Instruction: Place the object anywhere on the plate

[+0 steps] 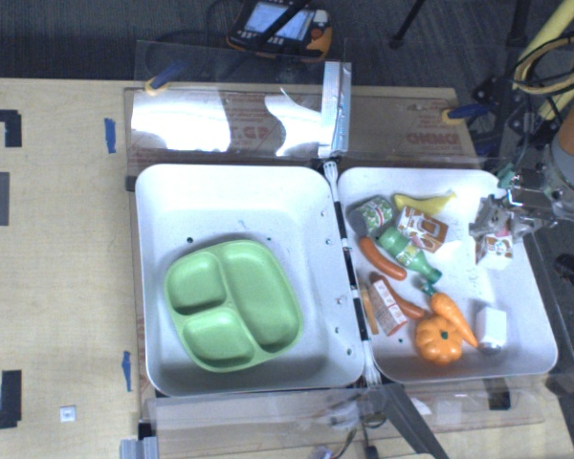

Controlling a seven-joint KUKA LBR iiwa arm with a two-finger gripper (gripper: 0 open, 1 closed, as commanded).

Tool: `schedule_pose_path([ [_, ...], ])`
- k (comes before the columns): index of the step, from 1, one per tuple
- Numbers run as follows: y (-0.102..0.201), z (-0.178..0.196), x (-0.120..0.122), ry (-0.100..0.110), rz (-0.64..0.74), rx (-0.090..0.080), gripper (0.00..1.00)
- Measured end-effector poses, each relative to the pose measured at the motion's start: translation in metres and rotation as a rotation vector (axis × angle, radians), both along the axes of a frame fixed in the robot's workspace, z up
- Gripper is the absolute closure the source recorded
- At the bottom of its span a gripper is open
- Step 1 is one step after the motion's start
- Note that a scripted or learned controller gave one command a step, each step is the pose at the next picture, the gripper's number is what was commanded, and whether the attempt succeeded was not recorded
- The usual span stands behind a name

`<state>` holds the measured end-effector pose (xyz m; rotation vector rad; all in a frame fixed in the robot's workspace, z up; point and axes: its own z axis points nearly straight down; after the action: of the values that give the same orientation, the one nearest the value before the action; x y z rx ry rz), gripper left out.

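The arm reaches in from the right, its tool (498,220) pointing down

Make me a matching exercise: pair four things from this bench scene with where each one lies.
Things:
1. green three-compartment plastic plate
2. orange toy pumpkin
3. yellow toy banana
4. small white block

Places:
A. far end of the right bin
B. left bin
C. near edge of the right bin, beside the carrot
D. right bin's near right corner

Pairs: 1-B, 2-C, 3-A, 4-D
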<state>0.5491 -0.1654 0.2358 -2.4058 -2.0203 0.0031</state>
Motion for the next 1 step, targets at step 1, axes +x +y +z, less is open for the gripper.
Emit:
schedule_pose_path([
  [1, 0.1014, -0.0347, -0.0099, 0.002, 0.074, 0.002, 1.00],
])
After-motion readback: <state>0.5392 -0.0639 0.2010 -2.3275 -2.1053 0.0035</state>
